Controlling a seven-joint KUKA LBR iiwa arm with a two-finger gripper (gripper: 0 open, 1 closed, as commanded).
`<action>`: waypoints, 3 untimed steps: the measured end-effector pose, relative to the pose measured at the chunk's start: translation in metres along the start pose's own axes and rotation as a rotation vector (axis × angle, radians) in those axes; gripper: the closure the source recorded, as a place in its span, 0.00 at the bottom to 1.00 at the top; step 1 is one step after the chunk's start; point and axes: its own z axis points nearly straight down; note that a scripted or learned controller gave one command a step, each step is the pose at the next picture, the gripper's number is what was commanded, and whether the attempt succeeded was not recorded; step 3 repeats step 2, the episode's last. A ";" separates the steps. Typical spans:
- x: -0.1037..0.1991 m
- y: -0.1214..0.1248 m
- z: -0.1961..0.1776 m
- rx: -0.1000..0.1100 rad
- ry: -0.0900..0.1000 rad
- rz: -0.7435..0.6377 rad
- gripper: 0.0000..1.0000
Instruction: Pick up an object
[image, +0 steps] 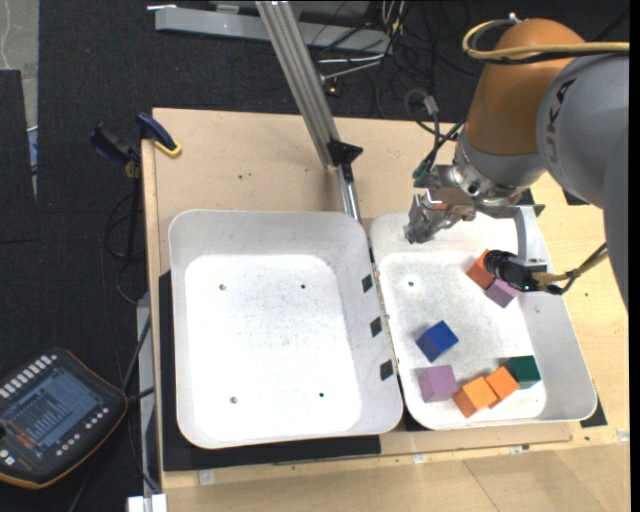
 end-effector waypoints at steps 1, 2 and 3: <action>0.055 0.016 0.000 -0.004 0.000 -0.001 1.00; 0.113 0.026 -0.001 -0.004 0.001 -0.002 1.00; 0.113 0.026 -0.001 -0.004 0.001 -0.002 1.00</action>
